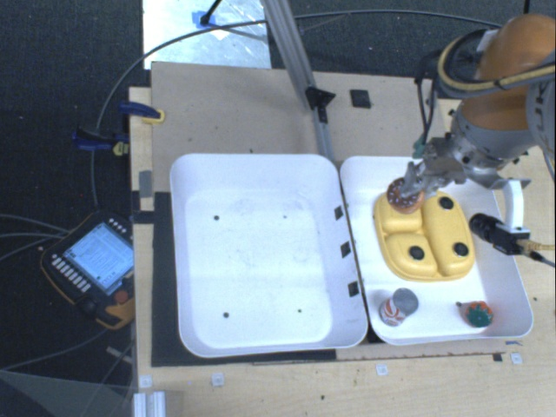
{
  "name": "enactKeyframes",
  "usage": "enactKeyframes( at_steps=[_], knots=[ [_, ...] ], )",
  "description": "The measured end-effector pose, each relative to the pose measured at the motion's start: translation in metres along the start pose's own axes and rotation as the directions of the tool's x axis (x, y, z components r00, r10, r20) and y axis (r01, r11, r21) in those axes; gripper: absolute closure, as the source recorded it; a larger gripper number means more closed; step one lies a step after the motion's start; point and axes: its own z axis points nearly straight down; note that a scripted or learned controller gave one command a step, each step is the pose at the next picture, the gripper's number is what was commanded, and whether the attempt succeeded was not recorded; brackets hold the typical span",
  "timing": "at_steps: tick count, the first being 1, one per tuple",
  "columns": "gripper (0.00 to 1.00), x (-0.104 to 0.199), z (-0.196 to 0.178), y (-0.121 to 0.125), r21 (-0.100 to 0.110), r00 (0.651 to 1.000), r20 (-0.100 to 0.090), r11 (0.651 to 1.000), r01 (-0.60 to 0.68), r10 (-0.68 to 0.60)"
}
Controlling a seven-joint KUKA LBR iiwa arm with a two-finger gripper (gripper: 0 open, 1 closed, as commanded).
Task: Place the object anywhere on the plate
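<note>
Doughnut-like, small and round, the object [403, 196] has a brown ring with a pale speckled centre. It sits at the upper left corner of the yellow sectioned plate [426, 237], which lies in the right bin [512, 307]. The gripper [412, 179] hangs directly over it, touching or nearly so; whether the fingers are apart or closed on it I cannot tell. Near the bin's front edge lie a grey and red piece [399, 306] and a green and orange piece [476, 314]. The left bin [256, 250] sits alongside on the bench [226, 102].
</note>
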Motion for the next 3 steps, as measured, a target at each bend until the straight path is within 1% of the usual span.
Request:
enactKeyframes(
  at_steps=[2, 3],
  knots=[
    [1.00, 0.105, 0.029, -0.038, 0.003, 1.000, -0.001, 1.000, -0.001, 0.001],
    [1.00, 0.160, 0.034, -0.041, 0.001, 1.000, -0.002, 1.000, 0.001, -0.001]
  ],
)
